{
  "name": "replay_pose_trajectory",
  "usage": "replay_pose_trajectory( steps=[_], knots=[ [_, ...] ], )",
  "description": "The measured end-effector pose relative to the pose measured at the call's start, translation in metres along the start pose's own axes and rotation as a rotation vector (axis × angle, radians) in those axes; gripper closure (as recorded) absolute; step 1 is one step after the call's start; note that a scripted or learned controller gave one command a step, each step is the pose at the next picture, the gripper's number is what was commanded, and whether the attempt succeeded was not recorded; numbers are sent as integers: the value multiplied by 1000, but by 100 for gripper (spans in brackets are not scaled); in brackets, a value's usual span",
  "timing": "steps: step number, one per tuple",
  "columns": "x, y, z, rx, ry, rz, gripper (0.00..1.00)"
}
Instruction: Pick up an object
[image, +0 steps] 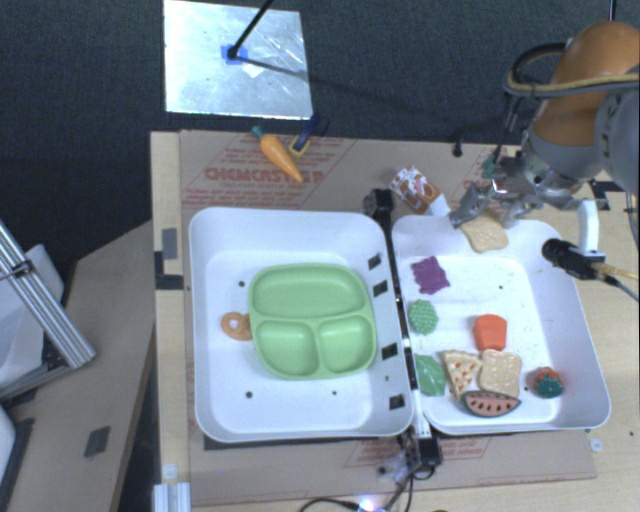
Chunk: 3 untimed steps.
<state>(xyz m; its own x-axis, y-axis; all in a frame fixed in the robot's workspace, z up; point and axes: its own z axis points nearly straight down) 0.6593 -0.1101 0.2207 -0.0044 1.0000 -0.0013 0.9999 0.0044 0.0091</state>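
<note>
Tabletop (120, 300): pale wood under a cardboard sheet, bearing two white bins side by side.
Pincer (487, 205): hovers at the far rim of the right bin (580, 330) — whether its tips are spread or pressed together I cannot tell.
Nearest thing: a tan cracker (486, 236), just below the pincer at the bin's far edge, seemingly not gripped.
Further off: a purple piece (430, 273), an orange block (489, 331) and toast slices (500, 372) lie nearer the camera than the pincer.
Left bin (215, 260): well apart to the pincer's side, holding a green divided tray (310, 320).
Doing it well: centre over the cracker, descend straight, close across its narrow width — the rim nearby could block one side.
</note>
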Motion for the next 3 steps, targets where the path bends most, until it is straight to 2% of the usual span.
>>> replay_pose_trajectory(
  steps=[1, 3],
  knots=[
    [0, 1, -4, 5, 1, 0, 100],
    [79, -65, 6, 11, 2, -2, 100]
  ],
)
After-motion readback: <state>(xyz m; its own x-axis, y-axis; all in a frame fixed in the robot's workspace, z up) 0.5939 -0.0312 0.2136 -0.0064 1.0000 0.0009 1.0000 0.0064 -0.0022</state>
